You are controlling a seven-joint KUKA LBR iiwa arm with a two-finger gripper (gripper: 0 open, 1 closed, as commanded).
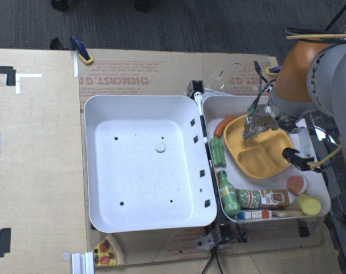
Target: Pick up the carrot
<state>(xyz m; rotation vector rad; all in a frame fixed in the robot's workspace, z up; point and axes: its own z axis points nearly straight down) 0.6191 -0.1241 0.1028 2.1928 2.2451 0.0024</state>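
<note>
The carrot [220,127] is an orange-red piece in the right bin [235,103], at its upper left. Only one end shows, because a tilted yellow dish [259,156] covers the rest. My gripper [251,129] hangs over the upper rim of that yellow dish, a short way right of the carrot's visible end. I see nothing of the carrot at the gripper.
A green cucumber [218,152] lies just below the carrot. A green bottle [227,194], a sauce bottle [265,198], a red-white box [260,214], a lemon [310,205] and a red round piece [296,184] crowd the bin's lower part. The left bin [93,153] holds a small grey disc [160,148].
</note>
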